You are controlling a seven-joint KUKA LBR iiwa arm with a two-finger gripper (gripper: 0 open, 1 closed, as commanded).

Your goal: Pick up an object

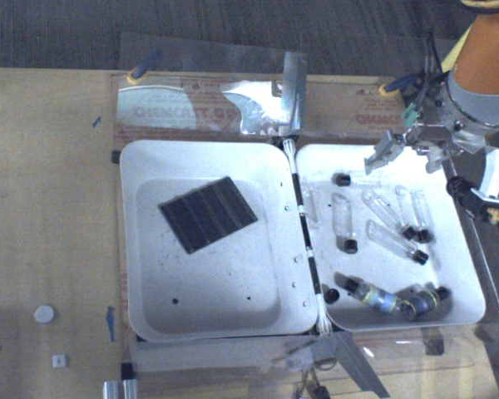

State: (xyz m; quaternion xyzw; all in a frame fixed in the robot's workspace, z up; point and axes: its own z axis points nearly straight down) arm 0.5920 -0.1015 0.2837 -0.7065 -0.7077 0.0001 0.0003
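Clear vials (pixel 382 223), black-capped, lie scattered in the right bin (pixel 474 302). Gripper (pixel 409 150) hovers above that bin's far edge, jaws spread, empty. Risk: smooth round vials may roll or slip from the closing fingers.

A dark ribbed rectangular pad (pixel 208 214) lies tilted in the left white bin (pixel 141 306). Behind both bins stands a clear plastic sheet (pixel 208 98) (glare hides part of its printing) held by a blue clamp (pixel 143 65). On the wooden bench (pixel 41 181), well left of the bins, sit a small grey disc (pixel 44 313) and a tiny square piece (pixel 59 360).
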